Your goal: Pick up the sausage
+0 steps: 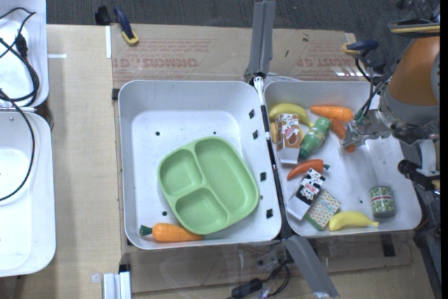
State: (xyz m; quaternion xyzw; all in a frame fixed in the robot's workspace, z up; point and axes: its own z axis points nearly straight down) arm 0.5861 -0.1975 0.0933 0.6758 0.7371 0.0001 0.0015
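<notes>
The sausage (306, 169) lies in the right bin (406, 178), a short red-orange piece near the bin's left wall, just above the black-and-white carton (310, 187) and below the green bottle (314, 136). You should watch for a mistaken pick: the hand (352, 135) sits low at the orange carrot (333, 112) by the back wall, well apart from the sausage, and that carrot's colour is close to the target's. Crowding is the other risk, since a descent beside the carton could nudge it or pinch both. You cannot tell how wide the hand is, and nothing is visibly held.
</notes>
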